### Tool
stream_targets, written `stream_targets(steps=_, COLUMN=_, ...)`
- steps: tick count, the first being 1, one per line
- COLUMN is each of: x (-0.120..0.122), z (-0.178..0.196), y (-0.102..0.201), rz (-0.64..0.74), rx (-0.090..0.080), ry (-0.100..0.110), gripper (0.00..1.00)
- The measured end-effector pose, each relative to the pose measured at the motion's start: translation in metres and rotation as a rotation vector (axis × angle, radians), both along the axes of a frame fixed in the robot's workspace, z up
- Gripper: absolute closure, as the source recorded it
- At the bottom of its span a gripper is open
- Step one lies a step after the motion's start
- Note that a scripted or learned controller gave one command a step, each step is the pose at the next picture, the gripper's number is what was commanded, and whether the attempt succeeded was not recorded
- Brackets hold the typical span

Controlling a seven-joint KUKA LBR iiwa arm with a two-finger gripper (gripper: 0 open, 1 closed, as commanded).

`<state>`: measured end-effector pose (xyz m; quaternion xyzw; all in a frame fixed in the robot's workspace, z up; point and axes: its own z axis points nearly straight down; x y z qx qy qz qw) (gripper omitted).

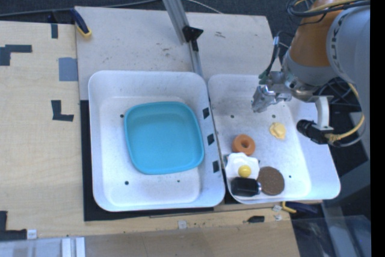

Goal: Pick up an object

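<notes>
Hovering with nothing visibly between its fingers, whose spacing you cannot tell, the grey two-finger gripper (260, 104) is approaching; you are next lowering toward the nearby small yellow plastic piece (277, 130) in the right white bin (301, 180).

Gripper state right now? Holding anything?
Gripper: above the right bin, nothing visible between its fingers; open or shut cannot be told.
</notes>
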<state>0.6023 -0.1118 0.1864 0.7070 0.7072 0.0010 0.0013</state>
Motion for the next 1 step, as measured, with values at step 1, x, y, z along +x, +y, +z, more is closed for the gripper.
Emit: stream_targets(steps=1, x=0.0007, z=0.0418, y=-0.0012, rz=0.0, rx=0.0, ry=0.001, gripper=1.0)
